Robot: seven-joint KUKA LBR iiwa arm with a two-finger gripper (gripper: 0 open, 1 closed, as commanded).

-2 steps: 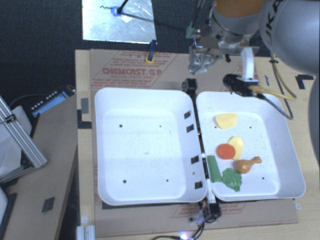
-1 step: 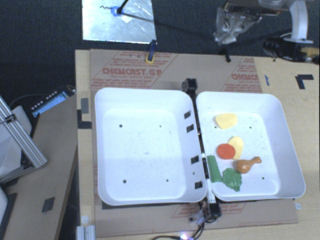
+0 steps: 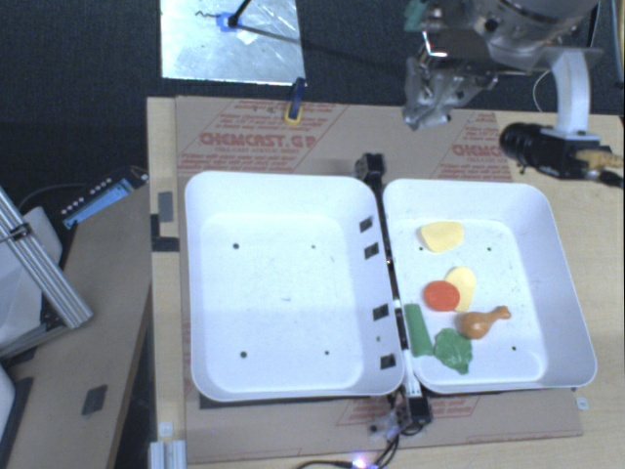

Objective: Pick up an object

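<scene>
My gripper hangs high above the back edge of the right bin, well clear of everything in it; nothing shows between its fingers. In the right bin lie a pale yellow piece near the back, a red round slice overlapping a second yellow piece, a brown drumstick-shaped toy, a green stick along the left wall, and a green leafy piece near the front.
The left bin stands beside the right one, joined by a black hinge strip. Both rest on a cardboard sheet. A shiny metal plate lies at the back left, and a metal frame stands at the far left.
</scene>
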